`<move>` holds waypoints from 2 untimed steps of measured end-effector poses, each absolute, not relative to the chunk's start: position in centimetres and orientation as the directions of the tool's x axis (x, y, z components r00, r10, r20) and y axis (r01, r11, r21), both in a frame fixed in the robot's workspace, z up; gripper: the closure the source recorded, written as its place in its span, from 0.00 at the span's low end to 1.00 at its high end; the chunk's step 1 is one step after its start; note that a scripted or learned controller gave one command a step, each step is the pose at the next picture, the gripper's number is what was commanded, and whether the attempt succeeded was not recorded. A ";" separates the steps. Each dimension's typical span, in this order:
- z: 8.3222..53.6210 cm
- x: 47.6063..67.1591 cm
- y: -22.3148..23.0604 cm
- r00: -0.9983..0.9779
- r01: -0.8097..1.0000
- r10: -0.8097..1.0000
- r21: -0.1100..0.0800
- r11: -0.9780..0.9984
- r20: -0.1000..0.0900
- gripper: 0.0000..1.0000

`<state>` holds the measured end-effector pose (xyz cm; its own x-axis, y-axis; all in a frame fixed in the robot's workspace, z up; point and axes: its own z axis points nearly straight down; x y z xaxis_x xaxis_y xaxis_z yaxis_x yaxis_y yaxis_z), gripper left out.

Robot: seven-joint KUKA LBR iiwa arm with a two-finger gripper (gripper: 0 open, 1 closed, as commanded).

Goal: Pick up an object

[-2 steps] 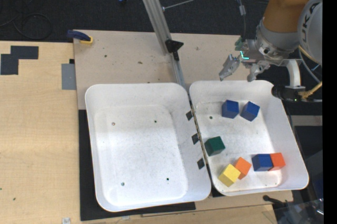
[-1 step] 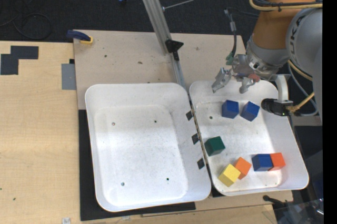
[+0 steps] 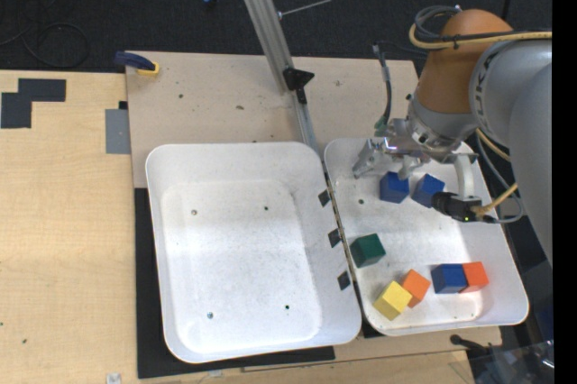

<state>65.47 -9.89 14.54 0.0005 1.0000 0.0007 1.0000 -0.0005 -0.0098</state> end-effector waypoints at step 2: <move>13.1 66.2 -10.2 0.008 1.000 1.000 0.025 -0.008 -0.005 1.00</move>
